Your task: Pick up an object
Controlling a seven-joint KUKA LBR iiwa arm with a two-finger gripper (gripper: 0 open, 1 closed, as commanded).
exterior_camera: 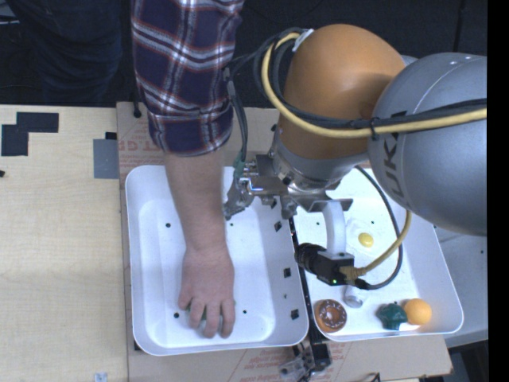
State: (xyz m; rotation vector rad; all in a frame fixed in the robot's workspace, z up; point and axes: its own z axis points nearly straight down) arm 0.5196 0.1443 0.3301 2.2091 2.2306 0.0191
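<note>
- Toys lie along the near edge of the right bin point(445, 293): a brown ringed doughnut point(330, 315), a teal lump point(390, 316), a smooth orange ball point(417, 312).
- A person's hand point(208, 297) presses flat in the left bin point(151, 293).
- Farther back, the gripper point(238, 189) hangs over the divide between the bins, so the toys lie nearer and to its right; whether it is clenched I cannot tell.

Plaid-sleeved person's arm point(199, 205) over left bin point(147, 213)
</note>
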